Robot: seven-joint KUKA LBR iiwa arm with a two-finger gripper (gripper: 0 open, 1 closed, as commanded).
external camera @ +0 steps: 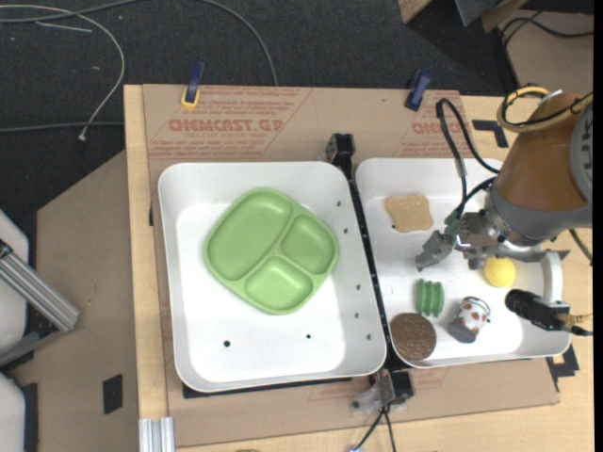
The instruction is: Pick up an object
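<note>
The left bin [188,281] has open floor all around a green divided plate [271,250] near its middle. The right bin [377,182] is crowded: a tan slice [410,212] near the back, a yellow ball [499,272], a green ridged piece [431,297], a brown disc [413,336] and a small grey-and-red toy [468,319] toward the front. The arm [542,172] covers its right side. Narrow gaps separate these items.

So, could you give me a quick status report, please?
Gripper low over right bin, nothing held. Green ridged piece just below. Tan slab close above.
</note>
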